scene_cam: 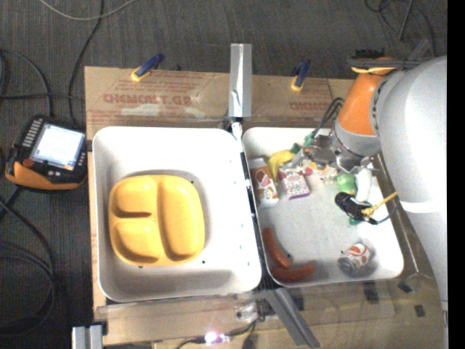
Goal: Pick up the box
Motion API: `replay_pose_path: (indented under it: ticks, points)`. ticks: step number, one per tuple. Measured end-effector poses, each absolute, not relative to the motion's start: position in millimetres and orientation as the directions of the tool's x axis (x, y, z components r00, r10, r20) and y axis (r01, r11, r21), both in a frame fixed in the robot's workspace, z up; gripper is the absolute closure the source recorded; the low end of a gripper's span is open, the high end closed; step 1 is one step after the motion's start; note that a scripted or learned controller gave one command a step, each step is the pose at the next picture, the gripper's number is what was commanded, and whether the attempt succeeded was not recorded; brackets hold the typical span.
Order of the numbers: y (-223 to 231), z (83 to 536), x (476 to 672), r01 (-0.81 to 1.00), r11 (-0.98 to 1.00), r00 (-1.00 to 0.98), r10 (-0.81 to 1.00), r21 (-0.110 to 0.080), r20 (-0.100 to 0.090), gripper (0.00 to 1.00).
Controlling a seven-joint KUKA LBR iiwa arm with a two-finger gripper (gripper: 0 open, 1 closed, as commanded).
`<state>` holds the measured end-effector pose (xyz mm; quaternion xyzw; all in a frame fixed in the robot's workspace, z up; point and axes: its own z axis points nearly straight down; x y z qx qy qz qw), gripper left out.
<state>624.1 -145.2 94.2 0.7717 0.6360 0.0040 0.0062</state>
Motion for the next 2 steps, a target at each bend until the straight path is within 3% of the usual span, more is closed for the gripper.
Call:
replay_pose_path:
  ticks: [1,2]
  points:
    - [-143.1,107.8,627.4,0.982,-0.186,0.186,0.983,0.023,-0.002,1.00]
    - [-105.3,223.0,654.4,0.916,-0.401,0.401,0.916,0.000,-0.006,1.00]
